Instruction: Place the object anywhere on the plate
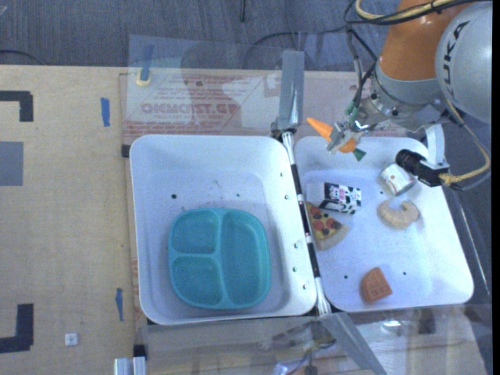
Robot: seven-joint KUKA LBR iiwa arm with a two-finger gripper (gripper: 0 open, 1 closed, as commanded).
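Two white bins sit side by side: the left bin point(148, 162) carries the teal plate point(219, 258) near its front edge. Above the right bin's point(437, 276) back-left corner, the gripper point(344, 135) clenches an orange carrot point(320, 126), lifted for carrying to the plate.

A single fixed camera looks down at a slant on the pale wooden bench point(62, 233), far enough off to take in both shallow white plastic bins. The left bin point(148, 162) sits near the middle of the view, the right bin point(437, 272) just beside it toward the right edge, where the grey arm with the orange band point(426, 30) enters above it.
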